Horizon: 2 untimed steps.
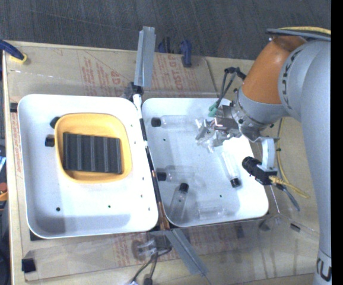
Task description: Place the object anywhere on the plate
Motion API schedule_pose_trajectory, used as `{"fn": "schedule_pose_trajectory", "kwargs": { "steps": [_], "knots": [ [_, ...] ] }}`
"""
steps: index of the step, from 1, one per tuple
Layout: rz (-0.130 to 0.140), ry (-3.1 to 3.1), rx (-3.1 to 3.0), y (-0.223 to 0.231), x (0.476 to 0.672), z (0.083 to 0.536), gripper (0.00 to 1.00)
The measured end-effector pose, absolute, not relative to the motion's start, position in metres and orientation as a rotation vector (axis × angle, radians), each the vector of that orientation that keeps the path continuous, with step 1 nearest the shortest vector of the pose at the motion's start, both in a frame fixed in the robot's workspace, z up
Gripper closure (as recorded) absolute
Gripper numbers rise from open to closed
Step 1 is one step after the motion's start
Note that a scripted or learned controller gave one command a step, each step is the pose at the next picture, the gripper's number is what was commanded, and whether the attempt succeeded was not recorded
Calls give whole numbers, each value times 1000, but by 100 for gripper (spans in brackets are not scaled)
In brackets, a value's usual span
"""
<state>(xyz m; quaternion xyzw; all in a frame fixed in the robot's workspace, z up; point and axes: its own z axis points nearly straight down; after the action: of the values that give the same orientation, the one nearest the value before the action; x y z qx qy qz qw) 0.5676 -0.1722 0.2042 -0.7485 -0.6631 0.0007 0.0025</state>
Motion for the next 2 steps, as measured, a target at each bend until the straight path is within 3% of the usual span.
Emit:
{"fn": "schedule_pose_trajectory", "kwargs": {
  "steps": [1,2],
  "knots": [
    [1,-2238,-2202,-116,598,201,100],
    [4,-2452,-1957,-45,610,192,100]
  ]
}}
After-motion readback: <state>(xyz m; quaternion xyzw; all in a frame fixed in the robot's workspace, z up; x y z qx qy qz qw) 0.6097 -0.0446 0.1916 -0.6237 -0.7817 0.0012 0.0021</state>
